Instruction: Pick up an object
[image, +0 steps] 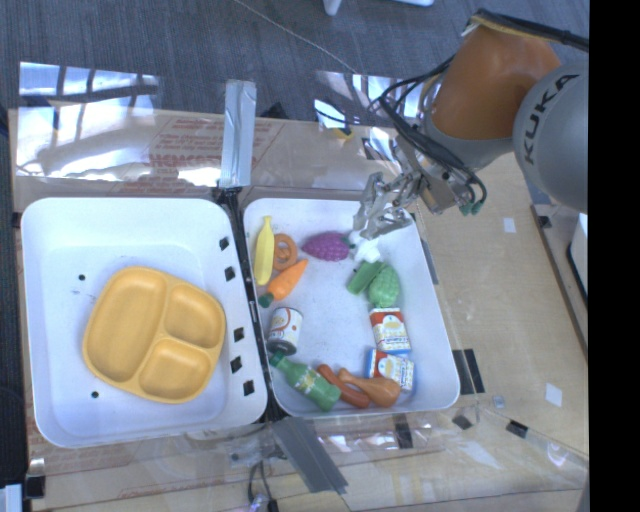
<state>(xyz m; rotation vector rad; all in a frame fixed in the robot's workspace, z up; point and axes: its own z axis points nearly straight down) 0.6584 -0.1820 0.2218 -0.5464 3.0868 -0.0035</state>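
Gripper (368, 232) poised at right bin's (432, 300) far edge, above green vegetables (375, 281); finger state indeterminate. Toy foods crowd this bin, offering many pick candidates.

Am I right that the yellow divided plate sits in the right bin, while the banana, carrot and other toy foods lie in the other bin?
Not quite: the camera view shows the yellow divided plate in the left bin. The banana, carrot and other toy foods lie in the other bin, the right bin, as you said.
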